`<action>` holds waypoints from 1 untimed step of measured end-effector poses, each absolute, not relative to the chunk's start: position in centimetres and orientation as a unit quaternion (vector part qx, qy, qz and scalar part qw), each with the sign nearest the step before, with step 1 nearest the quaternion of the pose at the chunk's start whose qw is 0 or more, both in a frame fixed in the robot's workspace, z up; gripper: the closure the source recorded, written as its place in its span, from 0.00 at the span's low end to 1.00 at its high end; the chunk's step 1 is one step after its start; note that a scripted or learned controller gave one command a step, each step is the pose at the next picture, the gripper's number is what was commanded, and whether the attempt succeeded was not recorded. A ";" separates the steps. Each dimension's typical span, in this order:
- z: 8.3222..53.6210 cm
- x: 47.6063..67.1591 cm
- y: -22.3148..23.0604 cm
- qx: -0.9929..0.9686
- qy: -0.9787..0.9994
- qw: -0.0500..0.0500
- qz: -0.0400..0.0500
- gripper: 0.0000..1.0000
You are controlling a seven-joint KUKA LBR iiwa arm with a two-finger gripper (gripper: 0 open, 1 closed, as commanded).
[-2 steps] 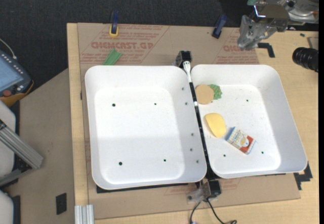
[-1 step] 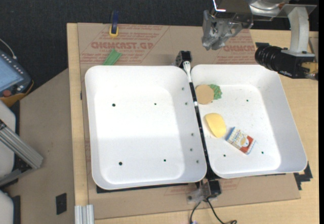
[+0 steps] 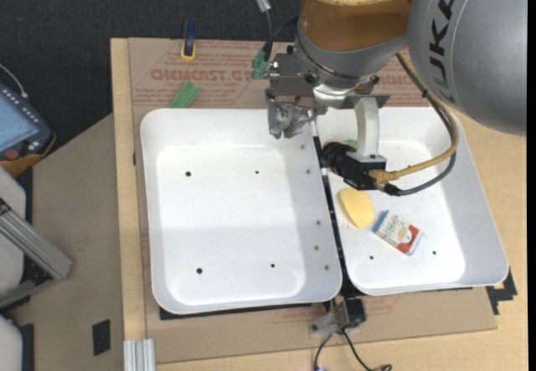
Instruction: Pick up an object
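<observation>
The gripper [image 3: 289, 122] hung over the far edge of the left bin [image 3: 167, 218]. In the right bin [image 3: 469, 260], a yellow block [image 3: 358, 208] lay just beside a small carton [image 3: 397, 234].

From where I'm driving, the left bin [image 3: 226, 218] is wide open floor, nothing lying on it, so loads of room to come down there. The ridge between the bins [image 3: 328, 218] is my landmark. Right of it things get tight: a yellow lump [image 3: 358, 208] sits just beside the ridge, and a small carton [image 3: 397, 233] lies just beyond that. At the ridge's far end the claw [image 3: 289, 122] and the arm's black cable fitting [image 3: 352, 164] crowd the space.
</observation>
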State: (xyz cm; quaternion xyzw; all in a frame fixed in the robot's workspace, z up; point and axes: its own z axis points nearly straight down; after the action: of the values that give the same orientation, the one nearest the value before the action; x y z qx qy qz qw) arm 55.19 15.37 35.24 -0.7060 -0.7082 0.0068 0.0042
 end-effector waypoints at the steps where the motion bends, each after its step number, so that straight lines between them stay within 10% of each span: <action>1: 45.4 50.3 6.1 -0.711 -0.704 -0.004 -0.004 1.00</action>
State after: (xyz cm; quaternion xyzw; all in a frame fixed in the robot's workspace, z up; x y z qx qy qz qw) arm 50.31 6.11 45.39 -0.7105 -0.7037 -0.0039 -0.0037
